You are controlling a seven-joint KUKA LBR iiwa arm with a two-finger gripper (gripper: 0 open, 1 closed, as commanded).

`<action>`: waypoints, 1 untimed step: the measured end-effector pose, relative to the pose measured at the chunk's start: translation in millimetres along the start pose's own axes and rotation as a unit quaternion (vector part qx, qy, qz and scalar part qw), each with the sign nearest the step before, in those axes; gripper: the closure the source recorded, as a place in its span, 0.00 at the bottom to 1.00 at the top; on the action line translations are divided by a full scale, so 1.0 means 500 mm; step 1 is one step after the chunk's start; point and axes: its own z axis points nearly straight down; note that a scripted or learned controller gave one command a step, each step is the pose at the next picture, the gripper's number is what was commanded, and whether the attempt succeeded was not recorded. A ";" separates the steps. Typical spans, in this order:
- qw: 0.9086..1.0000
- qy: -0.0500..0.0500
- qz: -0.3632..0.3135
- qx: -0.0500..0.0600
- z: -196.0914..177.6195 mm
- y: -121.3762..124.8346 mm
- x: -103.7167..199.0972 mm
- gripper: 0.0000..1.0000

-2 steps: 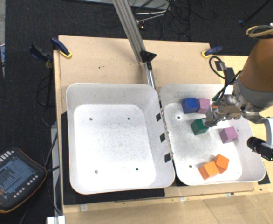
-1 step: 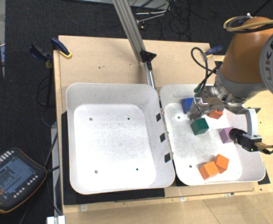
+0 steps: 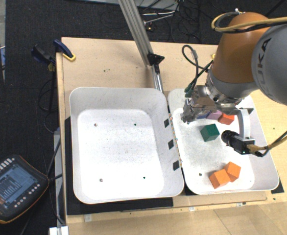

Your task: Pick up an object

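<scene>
Green cube (image 3: 209, 132) resting near the middle of the right white shallow bin (image 3: 192, 177), just beside the gripper (image 3: 188, 115) (finger state cannot be told), with a purple block (image 3: 214, 114) and small orange block (image 3: 226, 118) behind it, two orange blocks (image 3: 225, 174) nearer the front, left white bin (image 3: 82, 99) alongside.
</scene>
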 end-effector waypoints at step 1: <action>1.000 0.000 0.000 -0.001 0.004 0.057 0.100 1.00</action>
